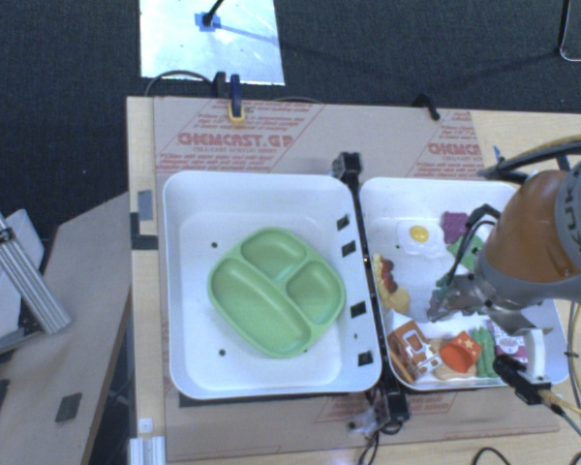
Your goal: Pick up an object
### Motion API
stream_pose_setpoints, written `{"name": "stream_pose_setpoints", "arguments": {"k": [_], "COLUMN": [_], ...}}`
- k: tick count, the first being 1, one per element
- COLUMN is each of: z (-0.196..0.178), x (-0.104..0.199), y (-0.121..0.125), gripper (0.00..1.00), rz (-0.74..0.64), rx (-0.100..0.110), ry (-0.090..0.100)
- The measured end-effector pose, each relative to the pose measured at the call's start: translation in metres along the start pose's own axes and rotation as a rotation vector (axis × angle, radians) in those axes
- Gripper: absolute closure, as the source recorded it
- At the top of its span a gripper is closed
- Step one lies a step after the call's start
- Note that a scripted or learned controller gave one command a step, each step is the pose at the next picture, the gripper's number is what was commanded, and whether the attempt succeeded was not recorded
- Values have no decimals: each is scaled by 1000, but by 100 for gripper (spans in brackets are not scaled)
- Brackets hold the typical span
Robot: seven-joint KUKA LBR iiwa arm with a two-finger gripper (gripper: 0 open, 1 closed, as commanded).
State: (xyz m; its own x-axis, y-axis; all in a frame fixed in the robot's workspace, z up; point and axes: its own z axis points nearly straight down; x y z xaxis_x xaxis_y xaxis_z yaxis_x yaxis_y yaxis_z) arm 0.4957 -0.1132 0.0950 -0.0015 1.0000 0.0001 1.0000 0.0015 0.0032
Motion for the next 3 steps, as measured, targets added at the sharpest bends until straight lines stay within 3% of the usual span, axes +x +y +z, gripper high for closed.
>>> {"name": "stream_pose_setpoints", "arguments": {"k": [2,3], "z": [-99,-131], "x": [10,10], "y": [13,15], "gripper": [100,100], "rz": [-3,-3], "rx": [-3,-1], "ry": [-1,-1]}}
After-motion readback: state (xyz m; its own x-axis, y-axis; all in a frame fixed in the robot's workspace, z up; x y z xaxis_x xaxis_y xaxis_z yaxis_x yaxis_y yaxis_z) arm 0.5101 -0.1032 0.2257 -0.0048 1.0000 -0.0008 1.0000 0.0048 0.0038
